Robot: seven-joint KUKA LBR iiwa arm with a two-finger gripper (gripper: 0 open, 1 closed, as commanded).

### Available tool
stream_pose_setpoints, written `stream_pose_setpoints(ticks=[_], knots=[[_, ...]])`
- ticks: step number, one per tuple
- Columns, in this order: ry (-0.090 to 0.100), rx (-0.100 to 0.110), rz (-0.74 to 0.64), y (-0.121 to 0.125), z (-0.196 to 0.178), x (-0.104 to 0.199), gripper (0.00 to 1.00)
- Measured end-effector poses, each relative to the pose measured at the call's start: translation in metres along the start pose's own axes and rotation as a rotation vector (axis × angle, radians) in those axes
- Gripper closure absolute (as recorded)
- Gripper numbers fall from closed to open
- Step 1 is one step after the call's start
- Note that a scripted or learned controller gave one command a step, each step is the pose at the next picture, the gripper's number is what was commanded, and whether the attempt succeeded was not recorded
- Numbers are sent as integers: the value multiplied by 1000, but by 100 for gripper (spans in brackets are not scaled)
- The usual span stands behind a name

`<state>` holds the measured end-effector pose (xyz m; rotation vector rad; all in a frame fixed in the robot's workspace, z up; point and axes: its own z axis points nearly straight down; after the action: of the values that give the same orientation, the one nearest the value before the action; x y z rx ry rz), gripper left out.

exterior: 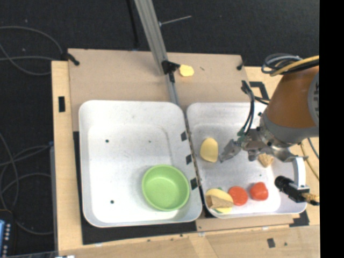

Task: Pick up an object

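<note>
The right bin holds several small objects. A pale yellow rounded piece lies near its left wall. Two red pieces and a yellow-and-tan piece sit along its front edge. My gripper hangs over the middle of the right bin, just right of the pale yellow piece and pointing toward it. I see nothing held in it. A tan piece is partly hidden under the wrist.
A green bowl stands at the front right of the left bin. A small yellow object lies on the bench behind the bins, beside a slanted metal pole. The grey-and-orange arm covers the right bin's right side.
</note>
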<state>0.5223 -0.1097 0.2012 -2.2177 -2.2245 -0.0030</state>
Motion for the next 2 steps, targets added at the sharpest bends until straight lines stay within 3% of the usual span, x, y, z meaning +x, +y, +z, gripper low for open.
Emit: stream_pose_setpoints(ticks=[1, 2], knots=[[0, -1, 2, 0, 0, 0, 0], [-3, 6, 5, 3, 60, 5, 0]])
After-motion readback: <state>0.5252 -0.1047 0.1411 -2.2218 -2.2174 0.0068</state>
